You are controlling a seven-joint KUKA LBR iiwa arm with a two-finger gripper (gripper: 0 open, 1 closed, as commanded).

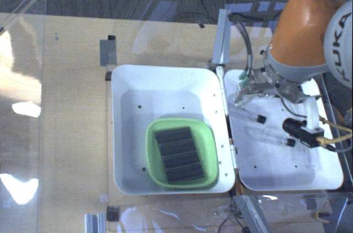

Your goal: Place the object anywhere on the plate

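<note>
Dark ribbed block [178,155] lies flat on the green plate [208,141] in the left bin [132,88] (long axis running near-to-far, slightly tilted). Arm [306,28] hangs over the right bin [287,171]; gripper [248,91] state cannot be told.

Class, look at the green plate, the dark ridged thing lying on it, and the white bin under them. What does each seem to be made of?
Green plate: probably plastic, with an even colour, soft sheen and rounded moulded rim.
Dark ridged thing: possibly rubber or foam, matt black with no glints, but the look leaves it open.
White bin: likely smooth plastic or coated metal, faintly glossy with rounded corners.
</note>
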